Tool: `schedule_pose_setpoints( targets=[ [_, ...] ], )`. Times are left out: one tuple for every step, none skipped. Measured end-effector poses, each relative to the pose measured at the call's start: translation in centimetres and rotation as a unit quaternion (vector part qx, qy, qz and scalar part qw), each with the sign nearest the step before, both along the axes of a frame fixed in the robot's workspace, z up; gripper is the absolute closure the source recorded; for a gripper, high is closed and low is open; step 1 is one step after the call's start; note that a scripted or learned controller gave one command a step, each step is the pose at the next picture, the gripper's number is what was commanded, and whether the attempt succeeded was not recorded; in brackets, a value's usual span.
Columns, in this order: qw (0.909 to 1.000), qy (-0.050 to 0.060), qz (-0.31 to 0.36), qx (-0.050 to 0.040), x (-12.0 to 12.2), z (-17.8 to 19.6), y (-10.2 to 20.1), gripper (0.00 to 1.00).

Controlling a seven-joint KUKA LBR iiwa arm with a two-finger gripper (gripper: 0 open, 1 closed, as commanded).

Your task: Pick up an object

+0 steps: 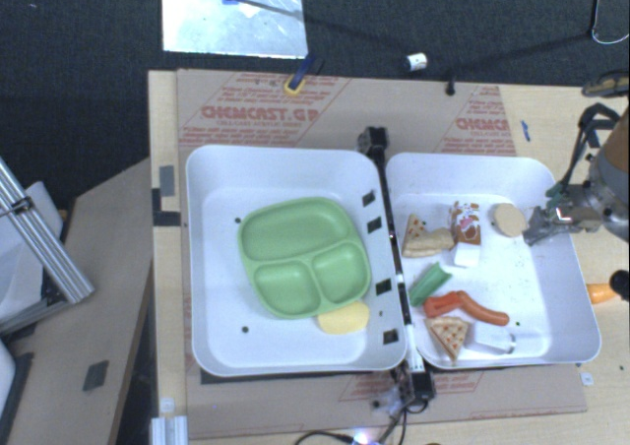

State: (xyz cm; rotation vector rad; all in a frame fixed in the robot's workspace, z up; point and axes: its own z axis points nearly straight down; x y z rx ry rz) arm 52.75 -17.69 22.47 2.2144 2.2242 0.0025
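My gripper (543, 228) hangs over the right bin's (536, 177) right side, just right of a round tan cookie (509, 221). Nothing shows between its fingers. Further left in that bin lie a sandwich wedge (423, 236), a brown-and-red packet (466, 222), a white block (466, 256), a green pepper piece (429, 283), a red sausage (468, 306), a waffle triangle (449, 337) and a white piece (492, 339).
The left bin (212, 187) holds a green divided plate (301, 256) and a yellow round piece (344, 318) at the plate's front edge. A black hinge strip (386, 236) runs between the bins. An orange item (600, 291) lies on the bench outside the right bin.
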Motion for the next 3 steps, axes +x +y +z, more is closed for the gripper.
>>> schedule_pose_setpoints(
  targets=[
    [1.0000, 0.001, 0.002, 0.0014, -0.5, -0.3, 5.3, 1.00],
    [1.0000, 0.001, 0.003, 0.0010, 0.4, 0.4, 9.9, 1.00],
    [1.0000, 0.001, 0.003, 0.0012, 0.7, 0.4, 14.2, 1.00]
  ],
)
